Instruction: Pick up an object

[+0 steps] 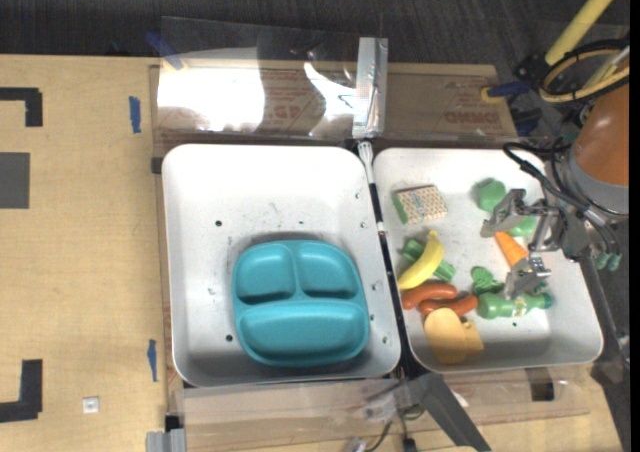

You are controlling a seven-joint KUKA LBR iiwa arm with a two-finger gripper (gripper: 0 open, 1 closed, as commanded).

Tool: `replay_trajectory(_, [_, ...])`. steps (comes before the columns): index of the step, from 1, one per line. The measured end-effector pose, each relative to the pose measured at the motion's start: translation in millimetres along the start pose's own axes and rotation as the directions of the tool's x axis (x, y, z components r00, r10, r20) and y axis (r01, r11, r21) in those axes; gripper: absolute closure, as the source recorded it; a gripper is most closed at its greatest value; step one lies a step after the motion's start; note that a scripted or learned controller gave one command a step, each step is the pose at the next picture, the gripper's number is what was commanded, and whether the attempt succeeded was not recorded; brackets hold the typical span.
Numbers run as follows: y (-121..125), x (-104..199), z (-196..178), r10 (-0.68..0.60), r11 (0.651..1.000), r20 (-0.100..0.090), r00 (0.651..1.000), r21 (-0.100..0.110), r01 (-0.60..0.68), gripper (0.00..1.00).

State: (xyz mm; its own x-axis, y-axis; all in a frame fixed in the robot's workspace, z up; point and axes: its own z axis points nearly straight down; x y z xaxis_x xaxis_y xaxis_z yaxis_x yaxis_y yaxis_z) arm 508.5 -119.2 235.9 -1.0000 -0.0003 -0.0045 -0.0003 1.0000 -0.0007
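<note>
Approach is the step you are watching: the tool (527, 240) is hanging low over the right bin (585, 340), and you cannot tell from this slant whether it is released or clenched. Nothing is showing inside it, so judge the pick as not yet made; the orange carrot (509, 246) is lying just beside it, the green pieces (497, 306) are sitting just below, and the banana (425, 260) is lying farther left. Next, you are needing a centred descent over one item before closing.
</note>
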Motion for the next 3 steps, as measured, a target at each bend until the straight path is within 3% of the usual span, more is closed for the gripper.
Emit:
replay_trajectory(1, [-56, 1, 143, 0.074, 0.997, 0.014, 0.997, 0.003, -0.074, 0.00])
replay_trajectory(2, [-14, -54, 142, -0.087, 0.996, 0.020, 0.996, 0.006, 0.087, 0.00])
replay_trajectory(3, [28, -12, 146, -0.066, 0.998, 0.006, 0.998, 0.000, 0.066, 0.00])
